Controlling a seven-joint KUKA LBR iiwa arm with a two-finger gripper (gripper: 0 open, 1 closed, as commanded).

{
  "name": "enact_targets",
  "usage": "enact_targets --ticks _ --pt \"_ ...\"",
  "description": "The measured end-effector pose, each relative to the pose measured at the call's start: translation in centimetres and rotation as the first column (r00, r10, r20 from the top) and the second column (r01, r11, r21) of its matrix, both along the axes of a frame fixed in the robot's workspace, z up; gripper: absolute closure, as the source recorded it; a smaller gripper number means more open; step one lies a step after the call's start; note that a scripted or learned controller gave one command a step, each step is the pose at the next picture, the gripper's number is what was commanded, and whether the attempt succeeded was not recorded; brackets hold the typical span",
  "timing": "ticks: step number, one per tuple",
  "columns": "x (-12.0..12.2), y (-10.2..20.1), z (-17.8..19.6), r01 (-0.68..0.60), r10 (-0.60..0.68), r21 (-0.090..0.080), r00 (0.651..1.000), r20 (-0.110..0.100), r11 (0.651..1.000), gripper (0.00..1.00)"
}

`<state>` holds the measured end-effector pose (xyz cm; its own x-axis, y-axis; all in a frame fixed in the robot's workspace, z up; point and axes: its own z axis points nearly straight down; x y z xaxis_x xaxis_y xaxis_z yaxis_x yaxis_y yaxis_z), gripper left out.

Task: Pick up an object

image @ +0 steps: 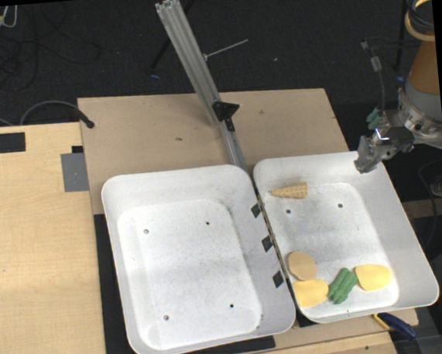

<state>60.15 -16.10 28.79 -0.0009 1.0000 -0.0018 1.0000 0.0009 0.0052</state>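
The right bin (388,218) holds a tan cone-shaped piece (290,192) near its far left corner. Along its near side lie a round tan piece (301,266), a yellow piece (311,293), a green piece (341,285) and another yellow piece (373,277). My gripper (368,155) hangs over the bin's far right corner, well away from all of them, with nothing visible between its fingers.
The left bin (123,213) sits beside the right one, with black clips along the shared wall. A slanted aluminium rail (200,77) rises behind the bins. The tan board and a light wooden bench surface lie to the left.
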Motion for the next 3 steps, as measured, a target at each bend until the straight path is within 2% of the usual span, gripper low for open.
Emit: enact_targets --ticks 1,2,3 --pt "-0.7 5.9 -0.3 -0.004 0.004 0.004 1.000 -0.008 1.000 1.00" --pt "-0.7 11.1 -2.4 -0.003 0.003 0.004 1.000 -0.009 1.000 1.00" --pt "-0.7 16.3 -2.3 -0.003 0.003 0.004 1.000 -0.009 1.000 1.00"
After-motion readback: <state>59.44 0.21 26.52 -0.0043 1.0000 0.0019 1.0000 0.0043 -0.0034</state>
